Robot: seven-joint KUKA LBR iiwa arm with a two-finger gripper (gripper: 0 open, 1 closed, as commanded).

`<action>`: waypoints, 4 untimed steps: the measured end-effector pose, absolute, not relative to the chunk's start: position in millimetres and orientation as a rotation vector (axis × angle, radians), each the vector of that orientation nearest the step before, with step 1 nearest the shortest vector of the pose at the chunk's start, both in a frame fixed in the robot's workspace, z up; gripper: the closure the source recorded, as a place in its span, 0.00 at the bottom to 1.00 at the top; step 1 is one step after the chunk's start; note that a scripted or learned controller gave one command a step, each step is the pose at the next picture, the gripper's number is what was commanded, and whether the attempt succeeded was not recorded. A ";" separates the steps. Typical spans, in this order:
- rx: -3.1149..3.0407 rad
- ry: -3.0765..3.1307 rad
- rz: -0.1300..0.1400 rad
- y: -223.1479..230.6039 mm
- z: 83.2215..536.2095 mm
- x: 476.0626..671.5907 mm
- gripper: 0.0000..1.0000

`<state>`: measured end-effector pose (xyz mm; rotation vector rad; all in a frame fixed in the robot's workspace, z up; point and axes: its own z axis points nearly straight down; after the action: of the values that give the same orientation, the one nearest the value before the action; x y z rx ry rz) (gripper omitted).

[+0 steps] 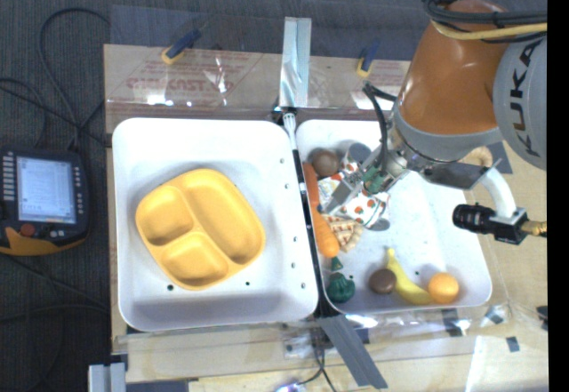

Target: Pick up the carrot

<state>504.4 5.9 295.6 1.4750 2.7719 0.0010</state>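
Observation:
The carrot (324,235) is long and orange. It lies lengthwise along the left wall of the right bin (462,230), its thin end pointing to the back. My gripper (359,189) hangs low in the same bin, just right of the carrot's upper half, over a white piece with red dots. Nothing of the carrot is lifted; it rests on the bin floor. The grey arm with its orange band (453,70) covers the bin's back right corner.
Around the carrot lie a brown round fruit (324,162), a waffle-like slice (344,232), a green broccoli (340,287), a brown ball (382,281), a banana (404,282) and an orange (443,286). The left bin (142,141) holds a yellow divided plate (200,226).

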 end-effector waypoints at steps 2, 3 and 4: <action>1.425 2.803 -0.004 -39.6 283.2 484.1 1.00; 1.540 2.740 -0.003 0.1 279.8 491.9 1.00; 1.657 2.656 0.006 -65.2 478.3 484.5 1.00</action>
<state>484.5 -65.2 478.3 1.6566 2.6563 0.0061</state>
